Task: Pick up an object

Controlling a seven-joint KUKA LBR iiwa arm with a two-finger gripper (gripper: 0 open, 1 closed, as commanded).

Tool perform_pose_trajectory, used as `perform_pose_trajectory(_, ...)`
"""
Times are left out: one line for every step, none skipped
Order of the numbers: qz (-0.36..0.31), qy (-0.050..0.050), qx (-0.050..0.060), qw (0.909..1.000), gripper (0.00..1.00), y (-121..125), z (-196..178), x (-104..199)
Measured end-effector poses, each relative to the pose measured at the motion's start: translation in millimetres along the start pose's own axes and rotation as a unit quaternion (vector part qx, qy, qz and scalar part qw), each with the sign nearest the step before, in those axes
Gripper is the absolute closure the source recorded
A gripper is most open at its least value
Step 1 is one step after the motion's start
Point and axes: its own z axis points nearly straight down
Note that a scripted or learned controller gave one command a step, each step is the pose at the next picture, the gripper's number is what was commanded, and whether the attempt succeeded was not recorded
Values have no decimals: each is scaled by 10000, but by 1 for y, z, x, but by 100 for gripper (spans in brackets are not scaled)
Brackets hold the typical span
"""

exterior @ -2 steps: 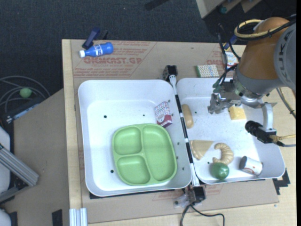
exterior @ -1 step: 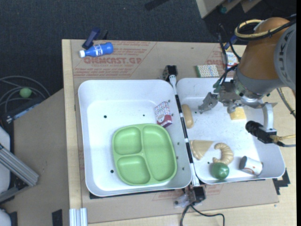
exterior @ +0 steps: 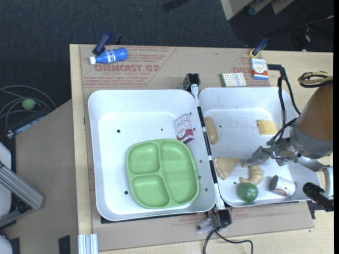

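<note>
The right bin (exterior: pixel 238 107) holds several small items. A long tan bun (exterior: pixel 211 130) lies against its left wall and a yellow block (exterior: pixel 266 126) sits toward the back. Near the front are a tan wedge (exterior: pixel 225 166), a croissant-like piece (exterior: pixel 255 174), a green ball (exterior: pixel 247 192) and a white cup on its side (exterior: pixel 282 185). My gripper (exterior: pixel 260 156) hangs low over the bin's front half, just above the croissant-like piece, between the wedge and the cup. Nothing is visibly held in it.
The left bin (exterior: pixel 106 142) holds a green divided plate (exterior: pixel 161 172) and a small red-and-white carton (exterior: pixel 184 128). On the bench behind the bins lie a blue-and-white bottle (exterior: pixel 109 56), a patterned card (exterior: pixel 234 79) and a small box (exterior: pixel 259 67). Cables run along the right bin's far right side.
</note>
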Motion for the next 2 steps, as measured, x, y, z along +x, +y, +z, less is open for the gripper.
perform_pose_trajectory(-15, 10, 2, 10000, 0, 0, 45, 31)
perform_pose_trajectory(-7, 11, 3, 10000, 0, 0, 59, 8)
